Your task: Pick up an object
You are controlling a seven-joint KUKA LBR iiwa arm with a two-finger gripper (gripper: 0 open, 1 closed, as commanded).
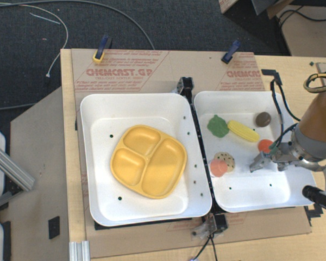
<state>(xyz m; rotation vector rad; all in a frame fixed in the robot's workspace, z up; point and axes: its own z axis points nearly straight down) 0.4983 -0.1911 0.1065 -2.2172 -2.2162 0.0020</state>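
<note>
The tabletop [130,72] carries two shallow white bins side by side. The left bin [98,118] holds a yellow divided plate [148,160]; the right bin [250,192] holds the small things and the arm's working end.

The end effector [259,162] sits low in the right bin near its right wall, reaching in from the right. The nearest candidate is a small red-orange piece [265,144], just above and touching or nearly touching the wrist hardware. A pink and speckled round piece [221,163] lies to its left, apart from it, at about the same height in the view. The yellow corn cob [243,130] lies up and to the left, its long axis running from upper left to lower right, with a green piece [218,126] just beside its left end and a brown ball [262,119] near the far wall.

Whether the end effector is released or clenched I cannot tell: its tip is a dark blur, and nothing is plainly seen in it. The arm is cut off at the right.
</note>
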